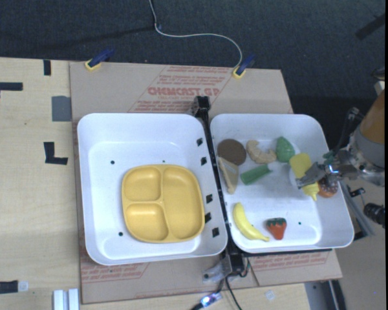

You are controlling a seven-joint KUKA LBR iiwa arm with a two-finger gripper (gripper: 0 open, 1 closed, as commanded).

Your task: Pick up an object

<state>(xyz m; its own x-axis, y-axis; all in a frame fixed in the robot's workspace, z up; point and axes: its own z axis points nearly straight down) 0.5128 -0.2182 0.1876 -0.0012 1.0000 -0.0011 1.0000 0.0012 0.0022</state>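
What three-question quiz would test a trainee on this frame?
1. True or false: the yellow divided plate lies in the left bin.
2. Which item lies nearest the front wall of the right bin? A) brown disc B) banana C) green round piece
3. Fill in: the tool sits at the right bin's ____ side.

Key: 1 true. 2 B; the banana lies beside a red strawberry-like toy. 3 right, next to a yellow toy.
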